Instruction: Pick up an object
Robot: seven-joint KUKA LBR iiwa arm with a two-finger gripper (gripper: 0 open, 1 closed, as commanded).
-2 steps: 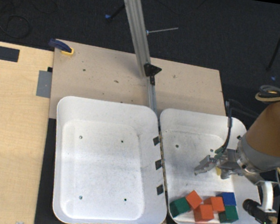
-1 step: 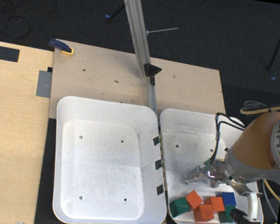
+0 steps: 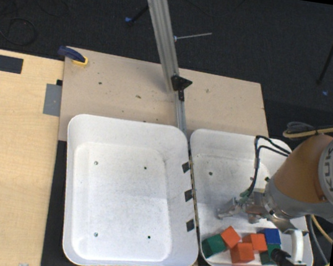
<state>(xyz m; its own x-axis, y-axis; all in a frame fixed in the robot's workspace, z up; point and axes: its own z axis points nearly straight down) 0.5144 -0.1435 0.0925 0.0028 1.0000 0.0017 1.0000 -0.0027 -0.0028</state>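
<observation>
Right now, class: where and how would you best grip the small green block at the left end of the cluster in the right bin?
Probably from above, gripping the small green block across its flat sides. Its left side faces bare floor of the right white bin; an orange block crowds its right, so lower the gripper with one finger on that open side.

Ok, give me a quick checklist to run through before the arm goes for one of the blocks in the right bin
1. Blocks in the right bin: ok. They sit clustered in its near corner.
2. Candidate target: ok. The orange block lies on the cluster's open side, beside the green block.
3. Gripper over the right bin: ok, but up-left of the cluster, not above a block.
4. Anything held: cannot tell; no block shows at its tip.
5. Finger opening: cannot tell.
6. Room around the blocks: not ok. The blue block lies partly under the arm, close to the bin wall.
</observation>
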